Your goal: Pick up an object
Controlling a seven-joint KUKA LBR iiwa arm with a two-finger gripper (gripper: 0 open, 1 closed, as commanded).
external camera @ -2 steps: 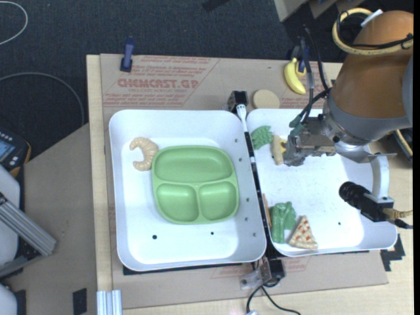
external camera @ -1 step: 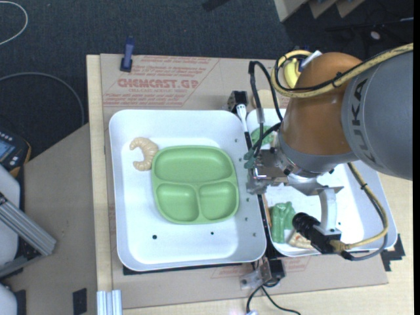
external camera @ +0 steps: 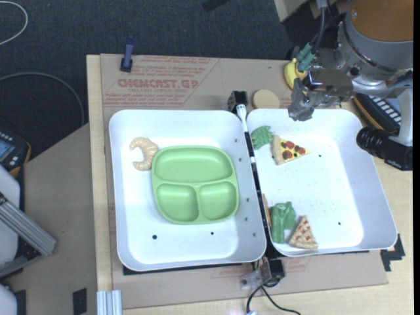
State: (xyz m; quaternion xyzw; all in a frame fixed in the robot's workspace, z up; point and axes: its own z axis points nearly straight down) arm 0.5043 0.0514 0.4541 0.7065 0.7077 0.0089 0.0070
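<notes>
The right bin (external camera: pixel 341 195) holds a pizza slice (external camera: pixel 287 149) next to a green leafy piece (external camera: pixel 262 136) near its far left corner. A second pizza slice (external camera: pixel 303 233) and a green vegetable (external camera: pixel 283 220) lie at its near left corner. My gripper (external camera: pixel 300 112) hangs over the bin's far rim, just up and right of the first pizza slice, with nothing seen in it. The left bin (external camera: pixel 125 195) holds a green divided plate (external camera: pixel 195 182) and a tan croissant (external camera: pixel 143 152).
Outside the bins, on the cardboard behind them, lie a tan disc (external camera: pixel 266 99), a yellow piece (external camera: pixel 291 74) and a small blue object (external camera: pixel 127 54). The middle and right of the right bin's floor is bare white.
</notes>
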